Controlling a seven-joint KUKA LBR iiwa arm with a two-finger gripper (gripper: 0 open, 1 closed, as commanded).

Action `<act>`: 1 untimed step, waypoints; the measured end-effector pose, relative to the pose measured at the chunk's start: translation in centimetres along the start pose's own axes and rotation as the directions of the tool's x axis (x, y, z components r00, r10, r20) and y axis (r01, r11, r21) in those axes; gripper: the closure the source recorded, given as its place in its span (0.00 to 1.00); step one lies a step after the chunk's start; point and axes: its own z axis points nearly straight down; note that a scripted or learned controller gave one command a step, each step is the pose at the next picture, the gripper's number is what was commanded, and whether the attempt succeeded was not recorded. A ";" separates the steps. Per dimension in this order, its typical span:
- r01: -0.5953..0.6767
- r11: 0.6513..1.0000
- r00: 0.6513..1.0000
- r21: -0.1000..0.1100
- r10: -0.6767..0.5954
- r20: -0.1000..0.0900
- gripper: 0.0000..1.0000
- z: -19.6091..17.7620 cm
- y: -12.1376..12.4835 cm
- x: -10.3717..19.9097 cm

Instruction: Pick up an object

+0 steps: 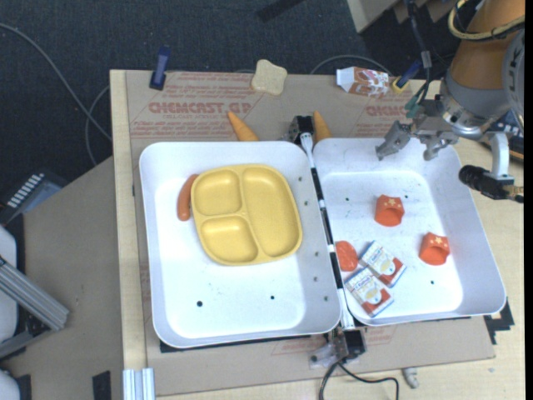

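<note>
My gripper (414, 144) hangs over the back edge of the right bin (475, 223), its two fingers spread apart with nothing between them. Below it in that bin lie an orange-red cup-like piece (389, 210), a red strawberry-like piece (434, 248), a small red piece (346, 256) and two small milk cartons (375, 277) near the front left. The nearest object, the orange-red piece, sits well in front of the gripper.
The left bin (166, 290) holds a yellow divided plate (246, 213) with a sausage (184, 198) at its left side. Behind the bins on the board lie a bread slice (269, 77), a carrot (241, 127), a blue clip (159, 67) and a small carton (364, 81).
</note>
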 end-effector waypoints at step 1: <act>-0.001 1.000 1.000 0.002 0.001 0.000 0.00 10.5 -2.9 -0.8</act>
